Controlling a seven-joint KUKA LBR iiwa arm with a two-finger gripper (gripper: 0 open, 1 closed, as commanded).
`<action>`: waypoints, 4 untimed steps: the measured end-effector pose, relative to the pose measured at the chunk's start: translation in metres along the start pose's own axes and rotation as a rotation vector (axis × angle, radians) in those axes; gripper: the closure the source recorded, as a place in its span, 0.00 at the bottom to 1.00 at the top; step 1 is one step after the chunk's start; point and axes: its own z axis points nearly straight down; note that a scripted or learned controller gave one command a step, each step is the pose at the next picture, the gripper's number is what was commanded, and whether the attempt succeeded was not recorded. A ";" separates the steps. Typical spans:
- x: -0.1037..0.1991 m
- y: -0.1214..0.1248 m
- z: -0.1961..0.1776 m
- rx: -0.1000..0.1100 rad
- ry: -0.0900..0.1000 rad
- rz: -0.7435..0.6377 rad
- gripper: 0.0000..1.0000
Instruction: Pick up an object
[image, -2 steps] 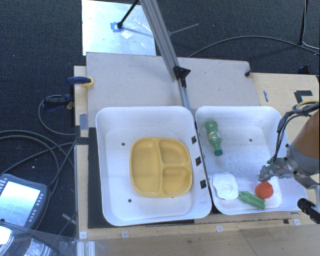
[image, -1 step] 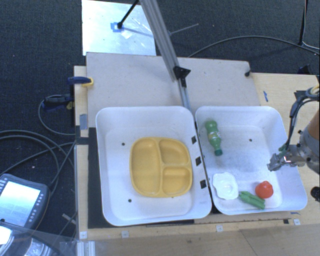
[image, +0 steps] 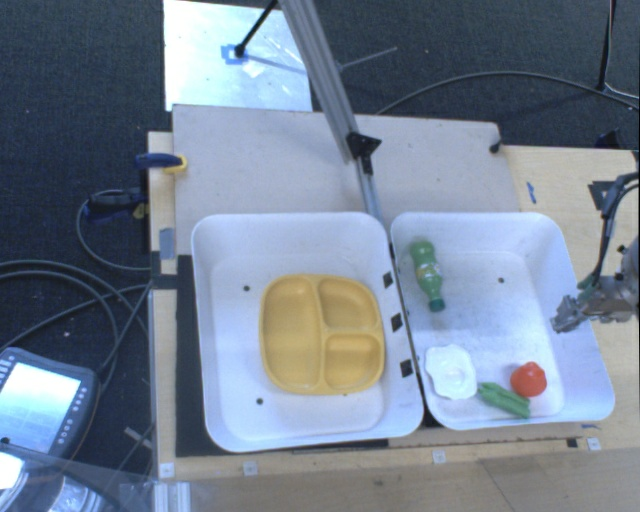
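A grey handheld control pad (image: 35, 400) with a lit screen lies nearest the camera, at the lower left of the frame, with dark cables (image: 90, 275) looping above it. A pale wooden bench (image: 300, 150) fills the middle and carries two shallow white bins side by side. The left bin (image: 225, 250) holds a yellow divided plate (image: 322, 333) with three compartments. The right bin (image: 565, 260) holds four small things: a green bottle (image: 428, 274) near its upper left, lying with its long axis running from upper left to lower right; a white fried egg toy (image: 451, 371) near the lower left; a green pea pod (image: 504, 399) just beside the egg, slanting down to the right; and a red tomato (image: 529, 379) just above the pod's right end. The gripper (image: 570, 315) comes in at the right edge of the frame and hangs over the right rim of the right bin; it is too small and blurred to tell whether its fingers are apart or together, and nothing is visible between them. The tomato and pea pod are the nearest things, lying down and to the left of the gripper; the bottle lies farther off, to the left and slightly up. Reaching any of them likely means moving leftward into the bin and descending.
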 end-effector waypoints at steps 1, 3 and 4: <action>-0.007 0.005 -0.046 0.000 -0.001 0.000 1.00; 0.049 0.023 -0.073 0.003 0.004 -0.005 1.00; 0.103 0.035 -0.056 0.006 0.005 -0.005 1.00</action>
